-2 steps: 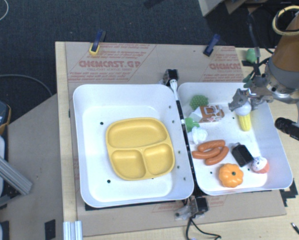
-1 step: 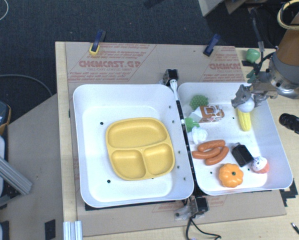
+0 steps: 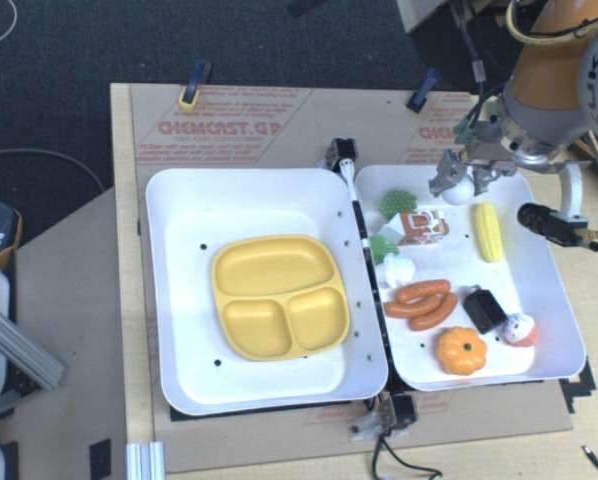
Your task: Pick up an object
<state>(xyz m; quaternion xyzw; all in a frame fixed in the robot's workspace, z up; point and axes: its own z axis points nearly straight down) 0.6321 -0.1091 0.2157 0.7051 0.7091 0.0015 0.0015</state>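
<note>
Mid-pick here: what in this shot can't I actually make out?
- Gripper, camera view: a white object sits at its tip, but its identity is too small and blurred to tell.
- White items beside the sausages: too small to identify.
- Small box: label unreadable.
- Arm: cut off by the top right edge.

White ball [image 3: 459, 190] between fingers [image 3: 446, 180]

One fixed camera, high above the bench, looking down at a slant.

It takes in both shallow white plastic bins: the left bin [image 3: 169, 268] sits mid-frame, the right bin [image 3: 554, 298] toward the right edge, where the grey, orange-banded arm [image 3: 564, 43] enters at the upper corner.
</note>
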